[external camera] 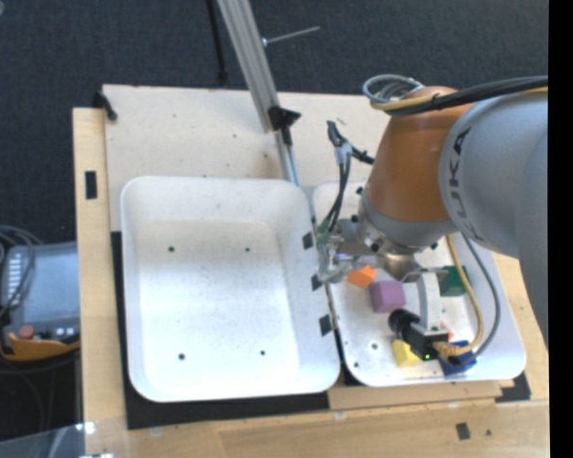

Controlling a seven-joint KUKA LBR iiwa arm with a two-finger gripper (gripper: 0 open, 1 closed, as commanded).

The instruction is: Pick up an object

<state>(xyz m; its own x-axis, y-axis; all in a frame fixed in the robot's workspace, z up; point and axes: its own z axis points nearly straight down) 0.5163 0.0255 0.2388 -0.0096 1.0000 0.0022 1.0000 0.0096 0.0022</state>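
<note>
My gripper [336, 259] hangs low over the left edge of the right bin [501, 346], under the grey arm with its orange band. An orange block [362, 277] lies just to its right, very close to the gripper tip. A purple block [387, 296] sits beside the orange one, toward the front. A yellow piece [404, 353] and a blue piece [458, 357] lie near the bin's front wall. A green piece [451, 280] peeks out from under the arm. The arm hides the back half of this bin.
The left bin [220, 284] stands beside the right one, their walls meeting just left of the gripper. A slanted aluminium rail [253, 55] rises behind the bins. A grey control box [38, 299] sits off the bench at the left.
</note>
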